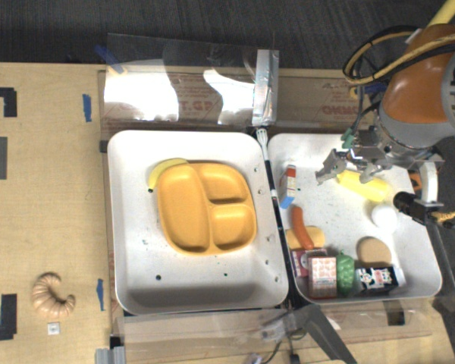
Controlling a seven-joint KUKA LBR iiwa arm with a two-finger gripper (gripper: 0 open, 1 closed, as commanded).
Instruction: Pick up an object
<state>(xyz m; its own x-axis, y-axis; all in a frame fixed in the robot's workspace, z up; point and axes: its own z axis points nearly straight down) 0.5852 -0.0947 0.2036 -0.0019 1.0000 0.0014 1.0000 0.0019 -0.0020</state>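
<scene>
My gripper (352, 165) hangs over the back of the right bin (425, 275), fingers spread open and nothing between them. Just below and to its right lies a yellow lemon-like object (370, 188), partly under the fingers. A white egg-shaped thing (383, 215) and a round brown bun (374, 249) lie nearer the front. Along the bin's left side are a red-and-white tube (289, 179) and an orange hot dog (301, 227). At the front stand a red-patterned box (323, 271), a green can (345, 274) and a black bottle (378, 277).
The left bin (129, 226) holds a yellow divided tray (206, 206) with a banana tip (164, 168) poking out behind it. A toy croissant (53, 295) lies on the cardboard bench at the far left. A clear plastic sheet (189, 89) stands behind the bins.
</scene>
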